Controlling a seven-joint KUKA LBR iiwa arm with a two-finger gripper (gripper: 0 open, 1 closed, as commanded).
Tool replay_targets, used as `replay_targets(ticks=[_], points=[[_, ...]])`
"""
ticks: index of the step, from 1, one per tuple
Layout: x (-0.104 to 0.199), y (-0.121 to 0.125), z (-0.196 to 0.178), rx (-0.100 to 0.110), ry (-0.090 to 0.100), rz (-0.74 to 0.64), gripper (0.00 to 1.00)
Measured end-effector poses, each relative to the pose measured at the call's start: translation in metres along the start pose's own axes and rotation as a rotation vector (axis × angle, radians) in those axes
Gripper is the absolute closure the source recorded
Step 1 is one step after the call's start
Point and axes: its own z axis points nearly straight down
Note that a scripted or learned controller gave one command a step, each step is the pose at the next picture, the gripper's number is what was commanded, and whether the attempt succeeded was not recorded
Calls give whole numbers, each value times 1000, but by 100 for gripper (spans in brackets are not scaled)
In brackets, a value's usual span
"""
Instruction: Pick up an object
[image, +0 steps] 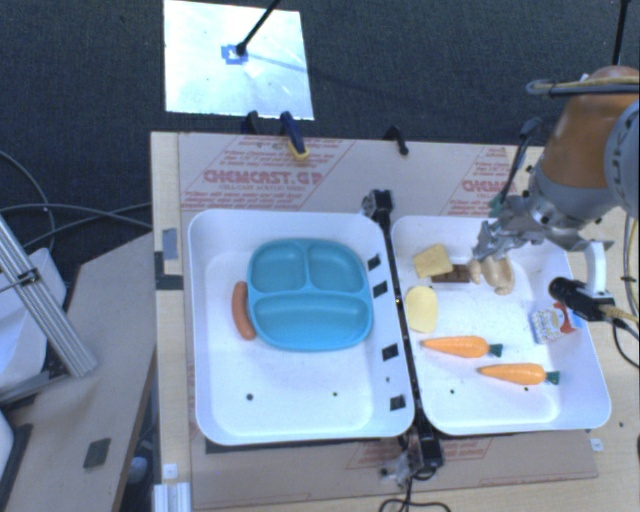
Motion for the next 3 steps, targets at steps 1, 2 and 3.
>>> replay_targets(ticks=[1, 2, 3], points=[[-7, -13, 94, 7, -3, 9, 100], [-21, -24, 106, -5, -3, 10, 100], [-72, 23, 13, -6, -10, 11, 100]])
